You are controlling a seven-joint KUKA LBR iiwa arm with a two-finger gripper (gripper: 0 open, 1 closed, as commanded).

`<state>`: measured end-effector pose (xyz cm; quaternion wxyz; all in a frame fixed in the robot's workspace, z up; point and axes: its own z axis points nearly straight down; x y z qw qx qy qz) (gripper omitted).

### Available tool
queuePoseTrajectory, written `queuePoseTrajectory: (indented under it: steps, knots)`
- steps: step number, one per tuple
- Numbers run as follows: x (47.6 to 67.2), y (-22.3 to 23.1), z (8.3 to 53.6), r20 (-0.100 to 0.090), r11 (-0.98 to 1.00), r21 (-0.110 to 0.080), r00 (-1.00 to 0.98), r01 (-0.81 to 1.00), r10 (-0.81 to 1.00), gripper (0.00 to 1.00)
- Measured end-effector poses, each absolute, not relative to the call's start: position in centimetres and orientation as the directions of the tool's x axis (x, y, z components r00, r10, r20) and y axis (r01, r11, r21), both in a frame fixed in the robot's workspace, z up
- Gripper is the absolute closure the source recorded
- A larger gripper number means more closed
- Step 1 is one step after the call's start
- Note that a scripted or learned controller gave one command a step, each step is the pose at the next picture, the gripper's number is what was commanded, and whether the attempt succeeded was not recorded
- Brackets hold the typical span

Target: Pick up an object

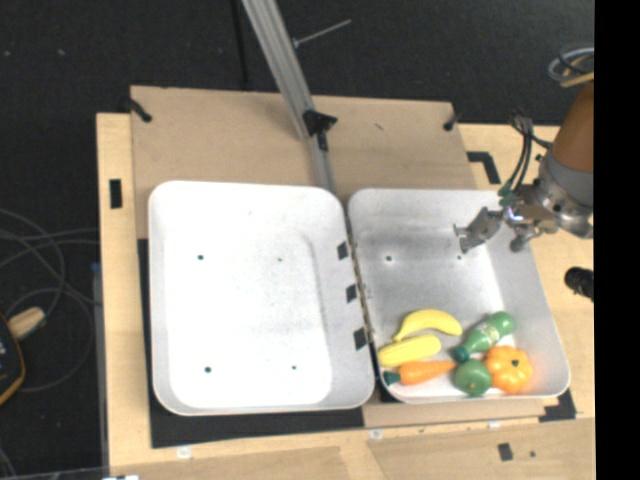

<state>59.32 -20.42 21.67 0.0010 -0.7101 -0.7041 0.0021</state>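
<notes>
Several toy foods lie in the near corner of the right bin (420, 238): two yellow bananas (430, 322) (408, 350), an orange carrot (424, 372), a green vegetable (486, 333), a smaller green piece (471, 376) and an orange pepper (511, 368). My gripper (498, 232) hangs over the far right part of that bin, well behind the foods. It is open, with nothing between its fingers. The grey arm with its orange band enters from the right edge.
The left bin (245, 298) sits beside the right one, with dark clips along the shared edge. A slanted metal rail (285, 68) runs from the top down to the bins' back seam. Cables (40, 258) lie off the bench at left.
</notes>
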Motion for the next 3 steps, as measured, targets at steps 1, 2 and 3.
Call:
queuePoseTrajectory:
  steps: [1, 2, 3]
  knots:
    - [54.8, -10.4, 11.4, -0.001, -0.001, 0.003, 0.001, 1.0, 1.0, 0.0]
    - [54.8, -10.3, 12.4, 0.001, -0.001, 0.002, 0.001, 1.0, 1.0, 1.0]
    - [60.2, -16.0, 10.0, -0.001, -0.003, 0.001, 0.003, 1.0, 1.0, 1.0]
